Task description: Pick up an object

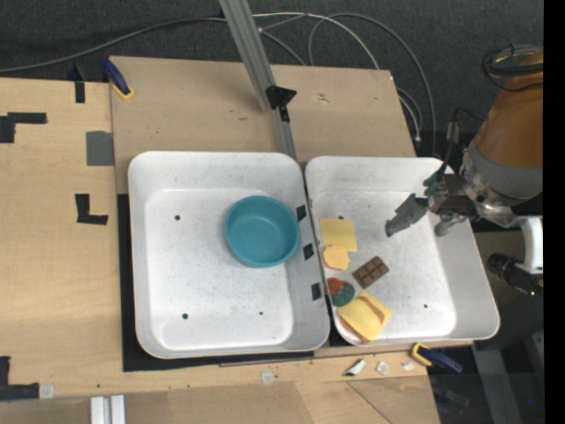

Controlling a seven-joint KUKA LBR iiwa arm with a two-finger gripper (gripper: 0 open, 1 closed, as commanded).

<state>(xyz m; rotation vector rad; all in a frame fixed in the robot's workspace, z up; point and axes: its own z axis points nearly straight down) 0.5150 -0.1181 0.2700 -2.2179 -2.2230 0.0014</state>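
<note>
My gripper [415,226] hangs over the upper right part of the right bin [459,281], its two dark fingers spread open with nothing between them. To its left in that bin lie a flat yellow square [337,232], a smaller yellow piece [336,257], a brown chocolate-like bar [370,272], a small red and green item [338,288] and a yellow wedge [364,316]. A teal bowl [260,230] sits upright in the left bin [168,272].
A slanted metal pole [256,51] rises behind the bins, and cables [371,34] loop across the back. A blue and yellow clip [118,79] lies at the board's far left corner; another clip [433,358] lies at the front right.
</note>
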